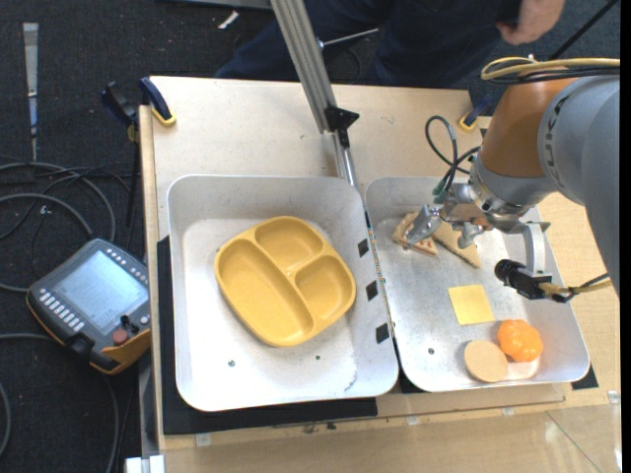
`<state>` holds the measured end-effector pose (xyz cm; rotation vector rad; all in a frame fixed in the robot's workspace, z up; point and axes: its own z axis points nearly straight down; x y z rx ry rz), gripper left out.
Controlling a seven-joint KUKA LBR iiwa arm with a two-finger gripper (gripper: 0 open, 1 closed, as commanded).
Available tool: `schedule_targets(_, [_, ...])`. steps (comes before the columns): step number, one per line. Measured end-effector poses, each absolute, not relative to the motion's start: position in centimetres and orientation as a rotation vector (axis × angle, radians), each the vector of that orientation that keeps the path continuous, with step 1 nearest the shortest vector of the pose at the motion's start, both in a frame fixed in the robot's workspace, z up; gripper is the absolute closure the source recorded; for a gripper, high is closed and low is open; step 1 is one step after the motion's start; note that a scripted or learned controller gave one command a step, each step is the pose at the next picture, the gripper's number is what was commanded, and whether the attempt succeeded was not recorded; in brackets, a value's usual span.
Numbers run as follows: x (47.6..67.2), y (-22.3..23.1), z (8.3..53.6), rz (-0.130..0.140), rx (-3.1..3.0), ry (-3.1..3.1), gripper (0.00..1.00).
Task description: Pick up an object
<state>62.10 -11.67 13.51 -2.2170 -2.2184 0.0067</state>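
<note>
Grey and orange-banded, the arm reaches in from the right and lowers its gripper (426, 227) over the upper part of the right bin (394, 200). The tip sits at or just above a tan, wedge-shaped piece of toy food (422, 241), apparently a sandwich or pizza slice, with a second tan piece (463, 252) lying just beside it under the wrist. Whether the gripper is spread, closed, or clamped on the wedge cannot be told from this slanted view, since metal and food overlap.

Further pick candidates lie lower in the same bin: a flat yellow square (471, 304), an orange ball (519, 340) and a pale tan disc (485, 361), the last two touching near the bottom corner. The left bin (197, 363) holds a yellow divided plate (286, 279).

Judged risks: the wedge is low and thin, so the fingertips may close above it or skate over its sloped face and come up with nothing. The neighbouring tan piece lies close enough to be caught as well, or to be nudged and push the wedge out of line. A descent too deep would press the tips onto the bin floor.
</note>
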Motion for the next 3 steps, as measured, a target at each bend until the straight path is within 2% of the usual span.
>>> schedule_targets(1, [62.1, -11.6, 9.3, 0.003, -2.22, -2.221, 0.0])
schedule_targets(2, [62.2, -11.6, 10.6, -0.001, -2.222, -2.222, 1.0])
schedule_targets(3, [61.6, -10.8, 15.9, -0.005, -2.221, -2.227, 1.0])
